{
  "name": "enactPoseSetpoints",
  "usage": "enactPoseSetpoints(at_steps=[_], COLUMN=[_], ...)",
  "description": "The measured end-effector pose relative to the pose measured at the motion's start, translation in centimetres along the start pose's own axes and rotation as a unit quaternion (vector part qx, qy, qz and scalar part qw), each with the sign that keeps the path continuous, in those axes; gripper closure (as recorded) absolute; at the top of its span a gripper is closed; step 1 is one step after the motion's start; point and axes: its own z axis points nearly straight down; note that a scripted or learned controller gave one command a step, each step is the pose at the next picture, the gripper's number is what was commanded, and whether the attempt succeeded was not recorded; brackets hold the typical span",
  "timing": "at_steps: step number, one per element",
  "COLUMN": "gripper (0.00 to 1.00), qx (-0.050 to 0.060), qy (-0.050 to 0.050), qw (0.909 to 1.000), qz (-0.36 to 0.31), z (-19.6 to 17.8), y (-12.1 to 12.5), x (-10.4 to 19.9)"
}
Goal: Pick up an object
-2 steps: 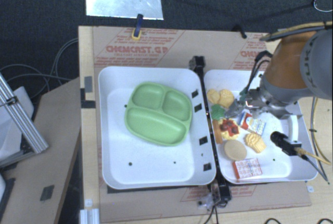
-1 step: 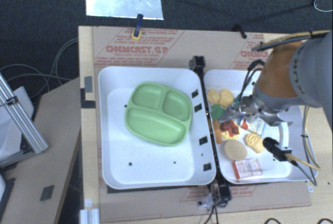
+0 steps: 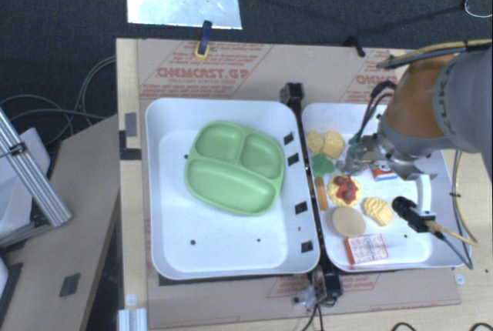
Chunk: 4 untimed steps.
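Grey two-finger gripper (image 3: 356, 158) low in right white bin (image 3: 431, 256), open or closed impossible to tell. Just left: yellow lumpy toy pieces (image 3: 325, 143), small green piece (image 3: 322, 165), crowded. Risk of pushing neighbours away, or closing on nothing.

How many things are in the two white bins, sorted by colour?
Green: 2, the divided plate and a small green piece
Yellow: 2, a lumpy pair and a ridged piece
Tan: 1, round disc
Orange: 1, stick
Red mixed: 1
Red-white packets: 2
Total: 9
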Motion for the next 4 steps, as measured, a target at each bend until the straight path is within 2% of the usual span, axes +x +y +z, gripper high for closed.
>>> enactPoseSetpoints(at_steps=[1,2,3,4], gripper=[1.00,1.00,1.00,1.00], qx=[0.009,0.008,0.010,0.011], qy=[0.003,0.003,0.003,0.004], qw=[1.0000,1.0000,0.9999,0.9999], qz=[-0.003,-0.003,-0.003,-0.005], z=[-5.2,-9.7,-12.0,-12.7], y=[0.2,0.0,0.1,-0.8], x=[1.0,1.3,1.3,6.3])
